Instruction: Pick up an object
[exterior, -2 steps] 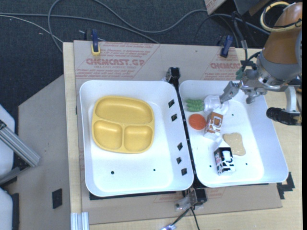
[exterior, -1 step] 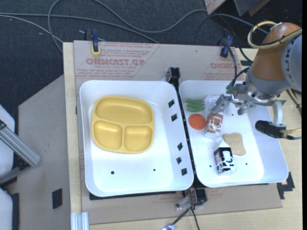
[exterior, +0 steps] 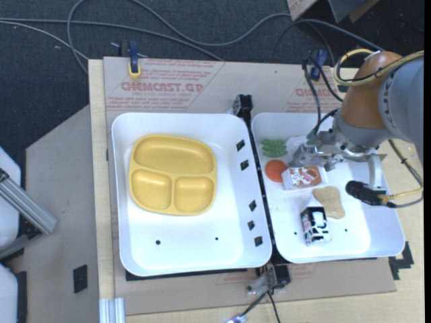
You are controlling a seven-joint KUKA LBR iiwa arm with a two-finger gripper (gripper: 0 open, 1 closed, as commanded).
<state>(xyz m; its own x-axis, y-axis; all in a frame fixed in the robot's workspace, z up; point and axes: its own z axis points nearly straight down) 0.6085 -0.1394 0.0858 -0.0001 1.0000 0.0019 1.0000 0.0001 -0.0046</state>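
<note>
Camera view: gripper (exterior: 304,155) is low over the right bin (exterior: 384,237), near its back-left part. Can't tell finger state from this angle, and nothing visibly held.

Candidates sit in a cluster below the tool: green item (exterior: 273,146) toward the bin's back-left corner, orange-red round piece (exterior: 274,171) by the left wall, small white-and-red packet (exterior: 302,176) touching or just beside it, directly under the gripper. Tan piece (exterior: 328,201) mid-bin, black-and-white item (exterior: 315,225) toward the front edge.

Left bin (exterior: 128,200) holds only the yellow divided tray (exterior: 173,174), well apart from the arm.

Judgement: the packet is the nearest target. To do it well: centre on one item, not the seam between packet and round piece, or it will nudge both. Descend straight, close across the narrow side, lift vertically. Packet looks flat, so slip risk. The tan piece is more isolated, a cleaner fallback.
</note>
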